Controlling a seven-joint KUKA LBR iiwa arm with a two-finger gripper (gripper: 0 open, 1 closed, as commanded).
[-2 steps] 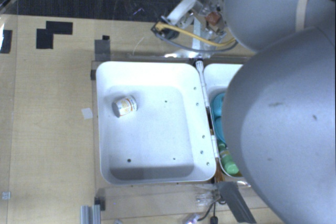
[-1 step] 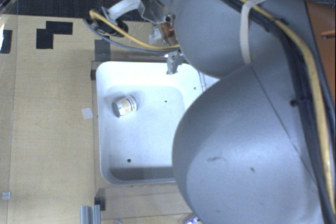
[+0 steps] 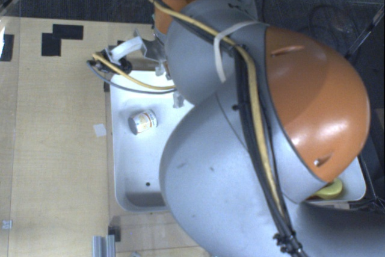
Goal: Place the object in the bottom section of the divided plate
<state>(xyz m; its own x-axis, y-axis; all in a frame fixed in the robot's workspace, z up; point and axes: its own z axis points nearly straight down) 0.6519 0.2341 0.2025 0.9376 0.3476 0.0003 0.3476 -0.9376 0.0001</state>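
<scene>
A small cylindrical jar (image 3: 142, 121) with a white lid and a tan label lies on its side on the floor of the white bin (image 3: 129, 189), near the bin's left wall. The grey and orange arm (image 3: 258, 129) covers most of the view and hides the bin's right part. A yellow object (image 3: 329, 189) peeks out under the arm at the lower right. The wrist end with its cables (image 3: 129, 51) reaches over the bin's top left corner.
The wooden bench (image 3: 54, 147) spreads to the left of the bin, with black marker shapes (image 3: 60, 38) near its top edge. A yellow and black cable loop (image 3: 129, 78) hangs over the bin's upper edge. A metal bracket (image 3: 103, 244) sits at the bottom.
</scene>
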